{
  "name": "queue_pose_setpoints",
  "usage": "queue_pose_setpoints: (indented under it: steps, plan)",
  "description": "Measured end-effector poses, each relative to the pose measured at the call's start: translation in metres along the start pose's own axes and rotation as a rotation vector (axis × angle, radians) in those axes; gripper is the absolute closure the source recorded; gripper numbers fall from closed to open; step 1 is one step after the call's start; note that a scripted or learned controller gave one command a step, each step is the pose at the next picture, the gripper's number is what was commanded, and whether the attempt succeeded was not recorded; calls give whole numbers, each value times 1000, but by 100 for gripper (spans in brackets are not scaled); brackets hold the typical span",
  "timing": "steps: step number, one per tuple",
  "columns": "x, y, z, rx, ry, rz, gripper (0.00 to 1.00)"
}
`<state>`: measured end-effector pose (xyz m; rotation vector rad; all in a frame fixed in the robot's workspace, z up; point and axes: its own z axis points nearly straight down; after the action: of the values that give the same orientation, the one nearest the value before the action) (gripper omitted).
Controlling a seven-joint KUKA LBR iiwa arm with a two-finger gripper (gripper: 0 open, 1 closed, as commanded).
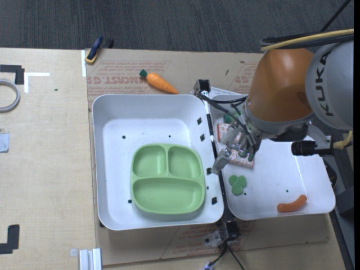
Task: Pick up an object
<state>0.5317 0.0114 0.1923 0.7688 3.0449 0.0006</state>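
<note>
Bench stock as I read it from the overhead camera. Left bin [107, 151]: one green divided plate [167, 179], lying flat. Right bin [315, 179]: one pink-and-white packet [232, 145] near the bin's left wall, one small green toy [238, 184] just below it, one orange sausage-shaped toy [292, 203] well apart toward the near right corner. Outside the bins, on the cardboard: one toy carrot [159, 82].

Arm, grey with orange band: wrist low over the right bin, gripper [239, 151] right at the packet. Fingers: I cannot tell whether they are apart or together; the wrist hides most of them.

Step, in my judgement: descent onto the packet, grasp not confirmed. Next move calls for closing squarely on the packet, clear of the bin wall, then a straight lift to check that it comes up.
</note>
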Motion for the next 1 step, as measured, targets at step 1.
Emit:
queue_pose_setpoints:
  steps: [1]
  plan:
    - [0,0,0,0,0,-1,0]
